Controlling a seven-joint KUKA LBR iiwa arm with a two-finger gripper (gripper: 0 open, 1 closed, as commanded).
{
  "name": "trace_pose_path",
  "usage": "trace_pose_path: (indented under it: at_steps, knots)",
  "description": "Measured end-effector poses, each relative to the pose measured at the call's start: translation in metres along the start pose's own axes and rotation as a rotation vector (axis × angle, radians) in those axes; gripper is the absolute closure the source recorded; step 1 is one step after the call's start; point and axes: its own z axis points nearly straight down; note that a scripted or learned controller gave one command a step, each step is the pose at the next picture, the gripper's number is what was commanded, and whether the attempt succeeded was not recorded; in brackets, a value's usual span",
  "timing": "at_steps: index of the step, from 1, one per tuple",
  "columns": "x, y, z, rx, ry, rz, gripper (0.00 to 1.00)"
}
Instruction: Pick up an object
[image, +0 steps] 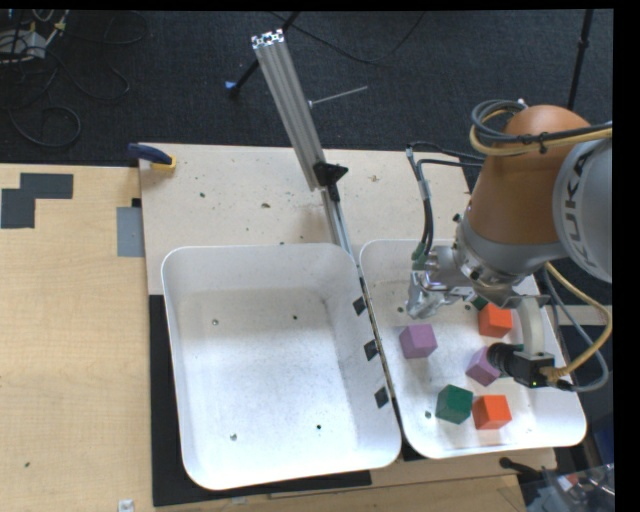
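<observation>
From the camera above the bench, the grey arm with its orange band reaches in from the right, and its 2-finger metal gripper (428, 302) hangs low over the right shallow white plastic bin (385, 262). That placement makes sense, since every candidate sits in this bin: a light purple block (418, 340) just below the fingertips, a second purple block (483, 366), 2 orange cubes (494, 321) (491, 411) and a dark green cube (454, 404). The nearest purple block is the likeliest target. Nothing lies between the fingers; whether they are spread or pressed together I cannot tell. The left white bin (200, 290) holds no blocks.
</observation>
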Motion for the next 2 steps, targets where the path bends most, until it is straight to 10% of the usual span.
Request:
trace_pose_path:
  at_steps: [2]
  knots:
    - [0.094, -0.016, 0.014, 0.001, -0.001, 0.0, 1.0]
